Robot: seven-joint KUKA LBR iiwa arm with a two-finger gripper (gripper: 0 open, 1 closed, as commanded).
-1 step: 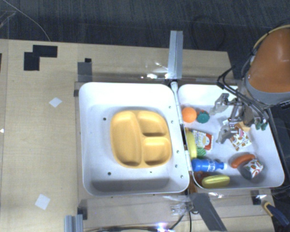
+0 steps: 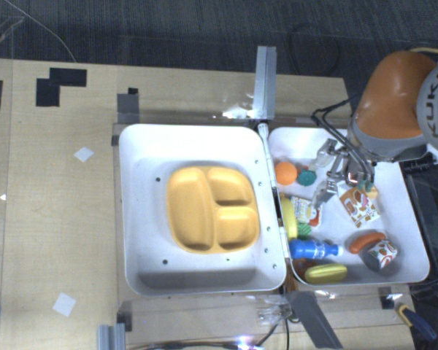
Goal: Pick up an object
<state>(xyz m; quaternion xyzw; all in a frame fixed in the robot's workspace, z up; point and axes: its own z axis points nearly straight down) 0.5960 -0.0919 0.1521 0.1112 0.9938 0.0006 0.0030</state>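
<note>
my arm (image 2: 409,100) is grey with a rounded orange band, black cables looping, metallic silver gripper (image 2: 334,177) parts.

The left bin (image 2: 135,217) carries a yellow divided tray (image 2: 210,208) at its middle. In the right bin (image 2: 416,246), the gripper (image 2: 328,184) hangs over the far-left part, just beside an orange ball (image 2: 285,172) and a small green thing (image 2: 306,176). Along its near edge lie a blue bottle (image 2: 314,250) and a yellow-green oblong (image 2: 325,272), with a patterned carton (image 2: 360,204) toward the right edge.
</note>
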